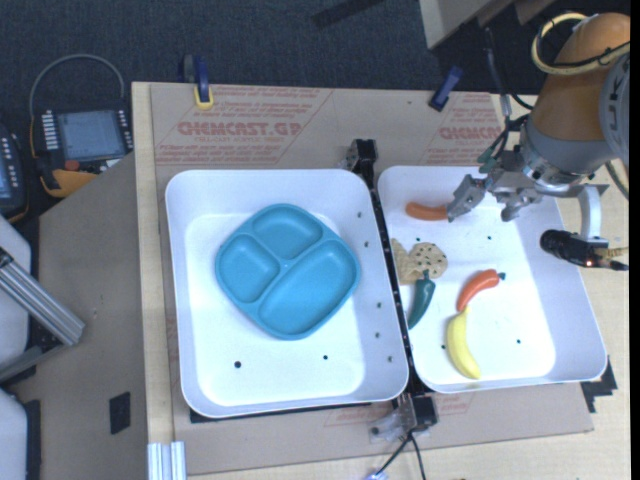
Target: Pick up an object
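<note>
Dark blue carpet floor [270, 28]; brown board benchtop [290, 113]; small screen device [88, 133] at left

Light blue plastic divided plate [287, 282] in the white left bin [190, 228]; white right bin [560, 308] with yellow toy banana [461, 346], dark green pepper [421, 301], orange-red pepper [477, 287], orange carrot [428, 210], speckled tan cookie [424, 259].
</note>
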Tool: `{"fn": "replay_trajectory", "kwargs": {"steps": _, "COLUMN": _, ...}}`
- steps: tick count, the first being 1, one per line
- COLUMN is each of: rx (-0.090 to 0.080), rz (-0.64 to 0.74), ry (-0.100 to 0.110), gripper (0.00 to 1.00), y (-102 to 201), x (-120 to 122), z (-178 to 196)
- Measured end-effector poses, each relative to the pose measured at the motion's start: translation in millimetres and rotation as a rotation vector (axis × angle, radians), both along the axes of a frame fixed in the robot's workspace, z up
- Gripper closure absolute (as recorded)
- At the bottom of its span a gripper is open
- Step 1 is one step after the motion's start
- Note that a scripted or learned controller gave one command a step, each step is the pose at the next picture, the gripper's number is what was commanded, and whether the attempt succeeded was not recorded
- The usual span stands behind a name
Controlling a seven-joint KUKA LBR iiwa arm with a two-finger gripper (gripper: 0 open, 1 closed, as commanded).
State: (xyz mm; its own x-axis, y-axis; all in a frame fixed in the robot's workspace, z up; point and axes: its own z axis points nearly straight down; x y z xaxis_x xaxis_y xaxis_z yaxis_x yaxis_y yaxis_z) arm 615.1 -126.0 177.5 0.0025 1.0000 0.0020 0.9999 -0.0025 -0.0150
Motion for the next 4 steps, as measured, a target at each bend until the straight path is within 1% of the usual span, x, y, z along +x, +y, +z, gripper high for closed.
{"fn": "replay_trajectory", "kwargs": {"steps": 1, "rx": -0.002, "rz": 0.003, "ry": -0.015, "gripper": 0.00, "y": 0, "x": 3, "z": 9}}
{"fn": "replay_trajectory", "kwargs": {"steps": 2, "rx": -0.001, "rz": 0.002, "ry": -0.011, "gripper": 0.00, "y": 2, "x": -2, "z": -52}}
{"fn": "replay_trajectory", "kwargs": {"steps": 3, "rx": -0.002, "rz": 0.002, "ry": -0.016, "gripper": 0.00, "y": 2, "x": 0, "z": -92}}
{"fn": "replay_trajectory", "kwargs": {"steps": 4, "rx": -0.002, "rz": 0.002, "ry": -0.018, "gripper": 1.00, "y": 3, "x": 0, "z": -81}}
